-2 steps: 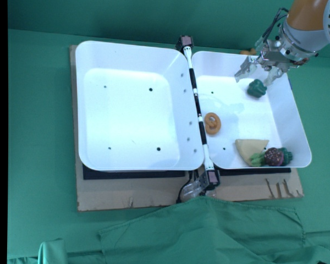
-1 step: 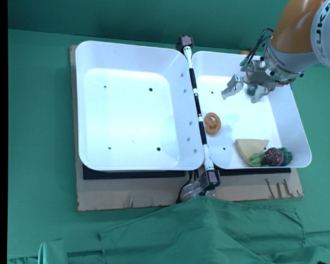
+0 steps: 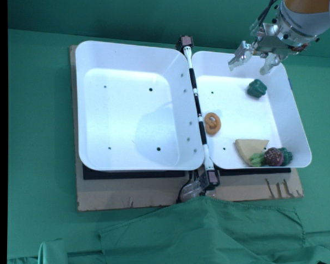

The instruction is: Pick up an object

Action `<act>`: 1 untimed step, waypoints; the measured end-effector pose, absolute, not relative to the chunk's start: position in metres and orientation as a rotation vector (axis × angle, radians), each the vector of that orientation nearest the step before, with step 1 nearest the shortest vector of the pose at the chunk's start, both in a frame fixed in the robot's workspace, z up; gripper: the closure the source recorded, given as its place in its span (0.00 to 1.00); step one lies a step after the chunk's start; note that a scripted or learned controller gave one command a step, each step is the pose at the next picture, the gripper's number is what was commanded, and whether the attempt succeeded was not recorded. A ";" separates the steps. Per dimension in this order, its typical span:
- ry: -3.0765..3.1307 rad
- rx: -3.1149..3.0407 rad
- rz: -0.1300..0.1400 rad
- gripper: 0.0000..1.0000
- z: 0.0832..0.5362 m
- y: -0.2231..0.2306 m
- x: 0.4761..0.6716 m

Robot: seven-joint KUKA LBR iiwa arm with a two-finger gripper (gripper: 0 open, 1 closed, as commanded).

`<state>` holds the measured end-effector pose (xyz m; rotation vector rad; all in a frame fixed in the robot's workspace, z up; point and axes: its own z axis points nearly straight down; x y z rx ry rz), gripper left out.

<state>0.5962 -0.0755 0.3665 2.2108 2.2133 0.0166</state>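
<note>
My gripper (image 3: 254, 60) hangs above the far edge of the right bin (image 3: 297, 131), its two fingers spread apart with nothing between them. Just below and slightly right of it, a dark green pepper-like object (image 3: 257, 88) lies on the bin floor. An orange pretzel (image 3: 212, 123) lies near the bin's left wall. At the near right corner sit a tan wedge (image 3: 251, 148), a dark red berry-like piece (image 3: 273, 157) and some green pieces (image 3: 286, 155) beside it.
The left bin (image 3: 88, 92) lies beside the right one, with a black-and-white divider bar (image 3: 196, 100) between them. Both rest on a cardboard sheet (image 3: 126, 201). Green cloth (image 3: 209, 232) bunches up at the front.
</note>
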 end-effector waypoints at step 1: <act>2.215 2.220 0.006 0.00 0.364 -0.076 0.593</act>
